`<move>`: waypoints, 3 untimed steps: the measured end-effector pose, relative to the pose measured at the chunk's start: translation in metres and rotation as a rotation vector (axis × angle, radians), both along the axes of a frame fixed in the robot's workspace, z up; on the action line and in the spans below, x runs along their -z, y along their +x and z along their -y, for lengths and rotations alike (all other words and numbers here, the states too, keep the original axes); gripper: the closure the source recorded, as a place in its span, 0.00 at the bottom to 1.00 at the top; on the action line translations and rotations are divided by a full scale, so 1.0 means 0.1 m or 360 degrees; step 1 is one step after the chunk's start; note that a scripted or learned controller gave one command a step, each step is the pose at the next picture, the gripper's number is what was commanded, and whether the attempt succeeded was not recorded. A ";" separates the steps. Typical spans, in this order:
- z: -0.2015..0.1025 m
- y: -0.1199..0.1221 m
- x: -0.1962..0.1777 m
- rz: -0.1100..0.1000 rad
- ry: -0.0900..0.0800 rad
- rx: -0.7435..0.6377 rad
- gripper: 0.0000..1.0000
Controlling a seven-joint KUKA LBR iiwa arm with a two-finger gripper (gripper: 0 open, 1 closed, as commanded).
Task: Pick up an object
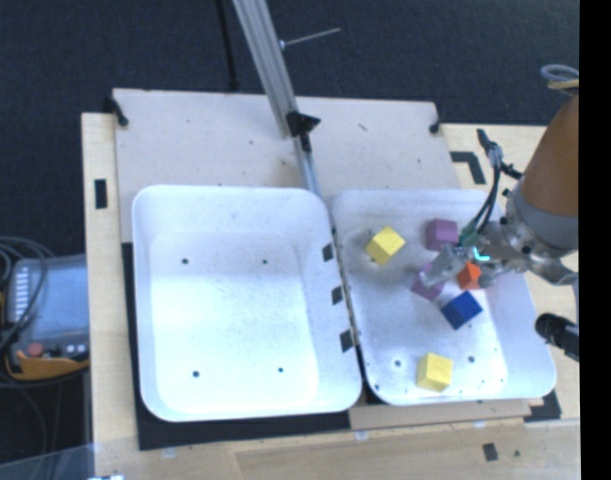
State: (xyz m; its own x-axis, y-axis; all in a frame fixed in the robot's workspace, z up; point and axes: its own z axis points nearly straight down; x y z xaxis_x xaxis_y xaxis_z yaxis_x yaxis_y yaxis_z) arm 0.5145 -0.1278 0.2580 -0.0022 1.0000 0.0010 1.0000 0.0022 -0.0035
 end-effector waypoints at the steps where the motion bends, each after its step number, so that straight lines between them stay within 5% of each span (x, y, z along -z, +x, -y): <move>1: 0.00 0.01 -0.02 0.0008 -0.0002 0.0005 0.00; 3: -0.02 -0.09 1.04 -0.0002 -0.0002 0.0007 0.00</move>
State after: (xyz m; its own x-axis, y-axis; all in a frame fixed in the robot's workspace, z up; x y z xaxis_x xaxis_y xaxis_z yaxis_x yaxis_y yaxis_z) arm 0.5052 -0.1254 0.1539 0.0023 1.0000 -0.0001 1.0000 -0.0023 -0.0050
